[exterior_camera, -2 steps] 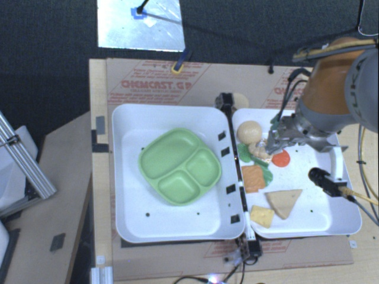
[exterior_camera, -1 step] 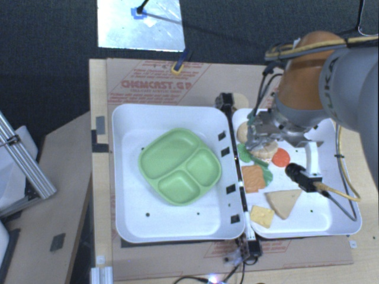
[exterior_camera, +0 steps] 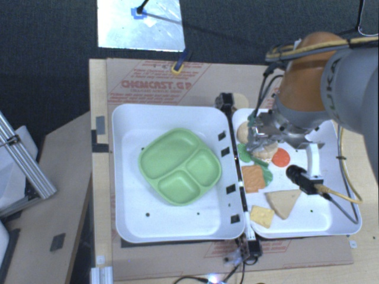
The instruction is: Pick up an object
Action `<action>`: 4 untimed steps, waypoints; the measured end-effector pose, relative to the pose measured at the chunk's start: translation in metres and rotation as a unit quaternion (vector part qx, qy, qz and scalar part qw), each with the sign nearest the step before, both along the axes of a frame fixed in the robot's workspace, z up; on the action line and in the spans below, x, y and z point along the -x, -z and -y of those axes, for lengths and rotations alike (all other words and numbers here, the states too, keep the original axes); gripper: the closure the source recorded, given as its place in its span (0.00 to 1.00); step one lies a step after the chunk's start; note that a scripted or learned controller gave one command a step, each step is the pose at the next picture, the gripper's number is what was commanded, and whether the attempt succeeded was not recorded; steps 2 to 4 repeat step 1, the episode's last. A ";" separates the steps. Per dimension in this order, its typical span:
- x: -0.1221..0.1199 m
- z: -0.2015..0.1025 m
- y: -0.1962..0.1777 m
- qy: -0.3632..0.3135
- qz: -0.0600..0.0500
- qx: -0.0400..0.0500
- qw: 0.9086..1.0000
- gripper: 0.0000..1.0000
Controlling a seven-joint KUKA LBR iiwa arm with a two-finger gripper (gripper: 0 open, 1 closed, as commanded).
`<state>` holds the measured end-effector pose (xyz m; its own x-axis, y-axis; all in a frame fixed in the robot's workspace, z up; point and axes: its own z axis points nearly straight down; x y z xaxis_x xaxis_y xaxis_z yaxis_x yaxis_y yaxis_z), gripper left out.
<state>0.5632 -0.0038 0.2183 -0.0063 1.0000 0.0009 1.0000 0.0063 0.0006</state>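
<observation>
On the tabletop (exterior_camera: 71,158), two white bins are set side by side on brown cardboard, and the left bin (exterior_camera: 127,158) is taken up mostly by a green divided plate (exterior_camera: 179,166), with bare floor left along its walls. The right bin (exterior_camera: 337,218) is crowded near the shared divider by an orange slab (exterior_camera: 253,178), a tan wedge (exterior_camera: 284,203), a yellow cracker (exterior_camera: 262,216) and a red disc (exterior_camera: 280,157). The gripper (exterior_camera: 259,139) is lowered over this cluster; whether its jaws are open or closed cannot be told.
</observation>
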 end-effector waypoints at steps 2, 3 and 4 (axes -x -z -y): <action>-0.008 0.003 0.002 0.000 0.001 0.000 1.000 1.00; -0.008 0.003 0.002 0.000 0.001 0.000 1.000 1.00; -0.008 0.003 0.002 0.000 0.001 0.000 1.000 1.00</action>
